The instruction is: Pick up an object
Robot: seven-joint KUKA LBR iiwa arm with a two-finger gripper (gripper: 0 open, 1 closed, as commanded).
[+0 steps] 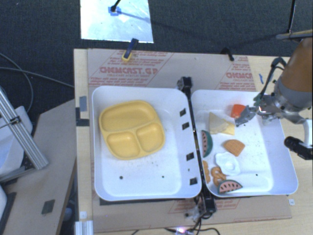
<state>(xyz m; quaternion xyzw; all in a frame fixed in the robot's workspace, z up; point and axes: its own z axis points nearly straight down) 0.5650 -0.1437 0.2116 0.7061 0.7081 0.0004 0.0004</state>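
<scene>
**Gripper low over the right bin, beside an orange piece**

The arm [298,75], grey with an orange band, reaches in from the right and brings its gripper [246,115] down over the back of the right bin [281,180]. Whether its fingers are parted or closed cannot be made out; they end in a small dark tip, and nothing can be seen between them.

Just beside that tip, on its far side, lies a small orange-red piece [237,109], touching or nearly touching it. On the tip's other side, toward the left bin, lies a pale yellow wedge [220,124]. Nearer the camera from the fingers lie an orange chunk [234,147], a white fried-egg shape [228,163], a watermelon slice [229,185] at the front wall, another slice [207,143] against the divider, and small tan pieces [215,173].

Well away from the fingers, the left bin [112,185] holds a yellow compartment tray [131,129].

Both bins rest on a cardboard sheet [146,65] printed in red, laid on a pale wooden bench [58,131]. Beyond it, dark carpet [39,28] bears a shiny silver sheet [116,13]. An aluminium frame [19,131] stands at the left.
</scene>
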